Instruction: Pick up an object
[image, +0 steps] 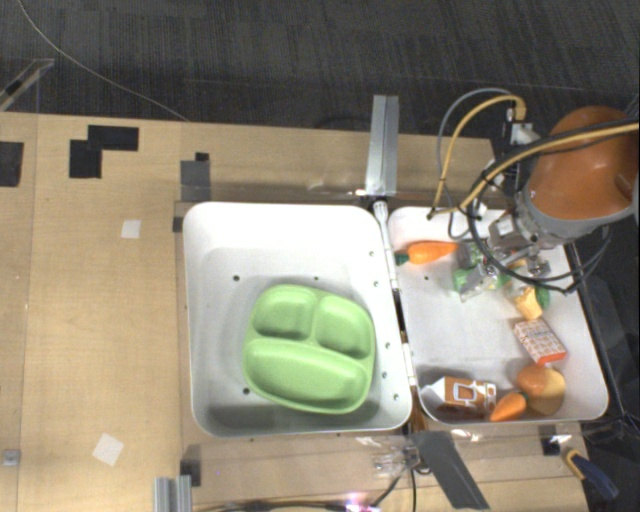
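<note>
Bench (90, 330) carries two white bins: the left bin (205, 300) holds a green divided tray (310, 347); the right bin (460, 330) holds toy food. Hand (490, 268) sits low over a green object (466, 281) near a carrot (432, 252); whether it grasps anything, I cannot tell.

You have two bins side by side on the table (90, 330). The left bin (205, 300) holds a divided tray (310, 348), lying toward its near side. In the right bin (450, 330), a carrot (432, 252) lies at the far left, the tool (490, 272) just right of it. A small box (539, 340) sits along the right side. A carton (462, 394), a second carrot (508, 406) and a round fruit (541, 385) line the near edge.
</note>
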